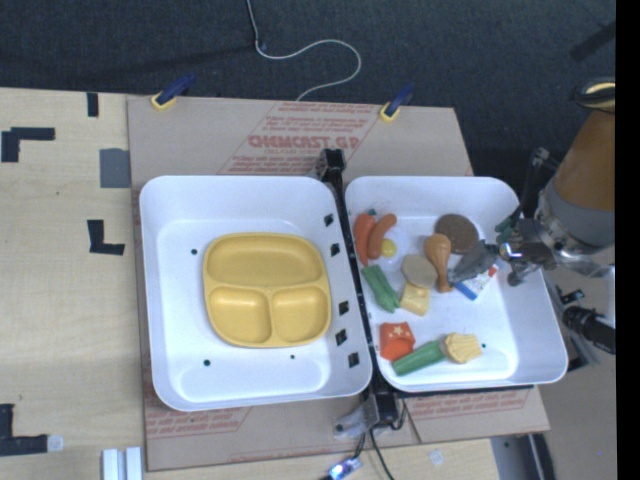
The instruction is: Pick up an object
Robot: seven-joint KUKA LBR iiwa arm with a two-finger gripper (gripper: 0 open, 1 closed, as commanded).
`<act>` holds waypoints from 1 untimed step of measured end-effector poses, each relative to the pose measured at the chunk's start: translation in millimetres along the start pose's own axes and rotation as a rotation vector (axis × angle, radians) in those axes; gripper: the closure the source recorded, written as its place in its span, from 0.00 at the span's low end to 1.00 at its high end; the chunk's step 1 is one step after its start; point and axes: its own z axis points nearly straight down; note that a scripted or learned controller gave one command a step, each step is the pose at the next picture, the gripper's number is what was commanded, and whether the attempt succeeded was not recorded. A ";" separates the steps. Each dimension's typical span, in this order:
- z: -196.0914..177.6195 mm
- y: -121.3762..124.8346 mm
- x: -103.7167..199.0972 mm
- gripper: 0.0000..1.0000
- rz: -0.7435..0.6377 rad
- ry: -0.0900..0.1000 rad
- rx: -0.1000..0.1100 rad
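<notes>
Plastic toy food lies heaped in the right bin (520,353), and any of it would serve as the object to pick up. The gripper (478,266) hangs low over the middle-right of that bin, near the brown drumstick (438,253) and a small blue and red piece (478,283) just beside it. Whether the fingers are wide or narrow I cannot tell; the dark parts blur together, and nothing shows between them.

The main risk, as I judge it, is crowding. The drumstick, the grey-brown round disc (456,230), the grey oval piece (418,269) and the yellow cheese wedge (415,299) sit touching or just beside one another, so descending fingers may land on top of a piece rather than around it, or shove a neighbour aside and close on nothing. Rounded, smooth shapes such as the drumstick could also squirt out when squeezed. A grasp near the bin's right wall might catch the rim.

By count: two white bins, side by side on the desk. The left bin (160,268) holds one yellow divided plate (267,288). The right bin holds roughly ten pieces: one sausage (378,232) beside an orange carrot-like piece (364,236), one green pod (379,286), one drumstick, one disc, one oval, one cheese wedge, one red pepper (396,340), one corn cob (437,353) with green husk, and the blue and red piece.
</notes>
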 end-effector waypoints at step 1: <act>-4.7 2.0 0.1 0.00 -0.003 -0.002 -0.010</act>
